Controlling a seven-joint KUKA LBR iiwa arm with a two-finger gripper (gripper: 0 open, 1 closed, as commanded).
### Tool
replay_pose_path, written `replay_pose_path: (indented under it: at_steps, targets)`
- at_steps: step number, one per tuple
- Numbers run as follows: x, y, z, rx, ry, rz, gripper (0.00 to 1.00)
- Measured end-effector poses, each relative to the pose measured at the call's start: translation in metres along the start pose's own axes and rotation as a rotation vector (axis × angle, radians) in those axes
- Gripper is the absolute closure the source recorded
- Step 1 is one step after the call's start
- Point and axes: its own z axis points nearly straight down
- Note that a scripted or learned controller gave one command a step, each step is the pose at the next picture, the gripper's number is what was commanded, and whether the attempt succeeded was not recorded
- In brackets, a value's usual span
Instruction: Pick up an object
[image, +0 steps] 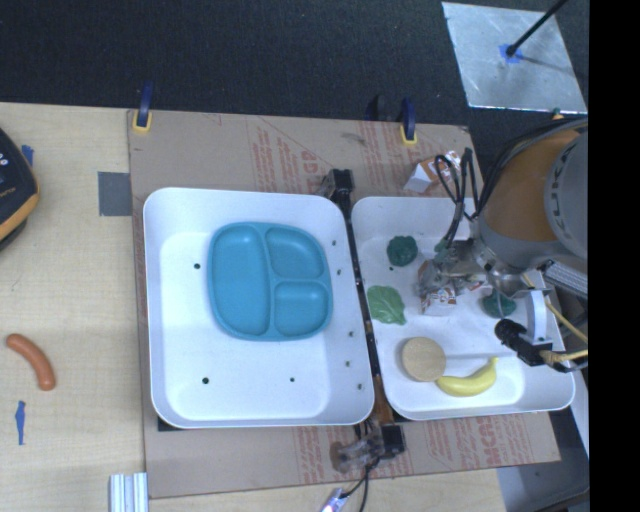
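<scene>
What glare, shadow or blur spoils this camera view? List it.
Camera view: even, soft lighting; the left bin floor is bright but not blown out; the blue divided plate casts only a faint shadow; the gripper area in the right bin is cluttered and soft, so fine detail is unreadable; the top background is dark.

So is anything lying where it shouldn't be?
Yes: a sausage lies on the bare bench at the far left, outside both bins, while the banana and the other small things sit in the right bin.
</scene>
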Motion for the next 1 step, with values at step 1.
replay_pose_path:
  at_steps: [1]
  targets:
    - [0.0857,0.0257,-0.0892,0.0,0.004,0.003,1.0]
